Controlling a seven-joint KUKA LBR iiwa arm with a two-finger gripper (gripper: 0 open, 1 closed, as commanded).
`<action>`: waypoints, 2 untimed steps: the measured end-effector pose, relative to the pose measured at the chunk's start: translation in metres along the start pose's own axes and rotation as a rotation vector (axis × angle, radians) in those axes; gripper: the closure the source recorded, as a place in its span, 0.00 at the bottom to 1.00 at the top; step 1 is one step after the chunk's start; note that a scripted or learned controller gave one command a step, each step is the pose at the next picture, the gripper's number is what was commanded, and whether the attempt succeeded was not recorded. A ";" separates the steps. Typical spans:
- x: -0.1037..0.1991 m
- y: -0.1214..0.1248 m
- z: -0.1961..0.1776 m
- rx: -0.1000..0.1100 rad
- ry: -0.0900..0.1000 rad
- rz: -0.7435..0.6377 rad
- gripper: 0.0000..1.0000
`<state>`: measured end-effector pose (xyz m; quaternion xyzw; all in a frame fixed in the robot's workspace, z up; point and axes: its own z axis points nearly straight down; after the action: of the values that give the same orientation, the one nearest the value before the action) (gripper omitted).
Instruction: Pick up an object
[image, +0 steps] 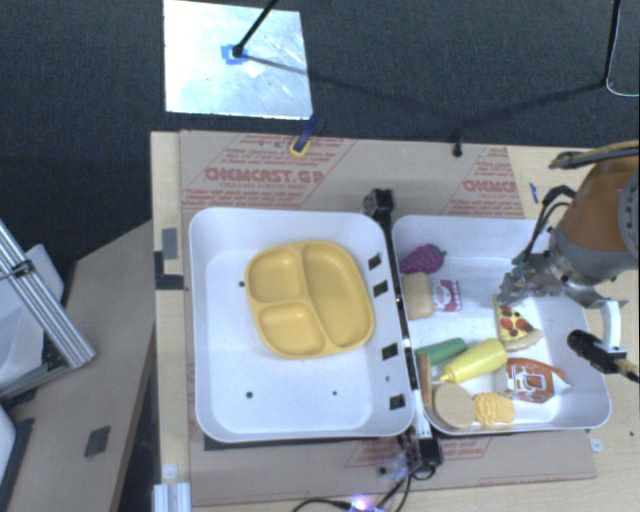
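Pincer hovers over the flat triangular pizza-slice toy, grip unreadable; drop straight, pinch its thin edges.

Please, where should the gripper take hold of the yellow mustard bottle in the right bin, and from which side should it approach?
Probably from above, closing across the middle of the yellow mustard bottle. It lies on its side, slanted, so its narrow width fits between two fingers. The green toy lies against its left end and the corn sits near below, so the middle has most room.
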<state>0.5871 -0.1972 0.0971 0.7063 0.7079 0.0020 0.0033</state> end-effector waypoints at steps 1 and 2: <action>0.009 0.008 -0.052 0.001 0.000 -0.004 1.00; 0.003 0.017 -0.101 0.000 0.000 -0.003 1.00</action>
<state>0.6030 -0.1942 0.1982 0.7051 0.7091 0.0017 0.0033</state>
